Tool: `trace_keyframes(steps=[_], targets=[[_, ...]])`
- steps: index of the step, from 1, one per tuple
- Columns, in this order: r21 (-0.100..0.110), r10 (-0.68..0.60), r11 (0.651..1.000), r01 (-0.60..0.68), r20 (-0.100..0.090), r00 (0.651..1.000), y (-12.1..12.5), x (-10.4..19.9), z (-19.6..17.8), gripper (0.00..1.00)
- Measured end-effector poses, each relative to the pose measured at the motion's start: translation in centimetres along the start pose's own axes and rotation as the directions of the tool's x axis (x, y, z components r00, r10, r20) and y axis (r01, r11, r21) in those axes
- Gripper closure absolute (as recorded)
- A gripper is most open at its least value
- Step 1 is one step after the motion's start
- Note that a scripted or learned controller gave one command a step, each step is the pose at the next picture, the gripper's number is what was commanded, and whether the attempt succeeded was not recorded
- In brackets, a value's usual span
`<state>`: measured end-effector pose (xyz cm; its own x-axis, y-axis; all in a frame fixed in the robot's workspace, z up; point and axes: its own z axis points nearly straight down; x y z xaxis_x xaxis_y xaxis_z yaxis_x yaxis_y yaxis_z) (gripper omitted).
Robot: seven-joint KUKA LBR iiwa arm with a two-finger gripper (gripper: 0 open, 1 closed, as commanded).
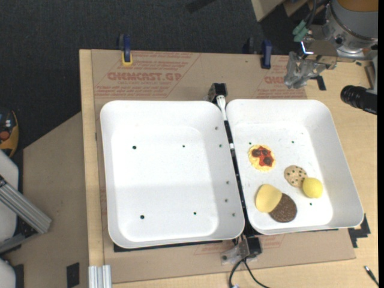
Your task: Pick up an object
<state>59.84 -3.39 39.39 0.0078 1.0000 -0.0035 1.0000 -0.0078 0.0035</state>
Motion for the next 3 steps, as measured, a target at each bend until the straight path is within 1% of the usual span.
trace_keyframes(steps=[1,2,3], targets=[[0.010,-0.014,1.000,0.014,-0.005,1.000,4.7,7.3,8.2,1.00],[-0.001,0.001,1.000,-0.001,0.001,1.000,4.2,-2.5,5.6,1.00],[0.008,-0.015,1.000,0.015,-0.006,1.000,6.8,5.5,11.6,1.00]])
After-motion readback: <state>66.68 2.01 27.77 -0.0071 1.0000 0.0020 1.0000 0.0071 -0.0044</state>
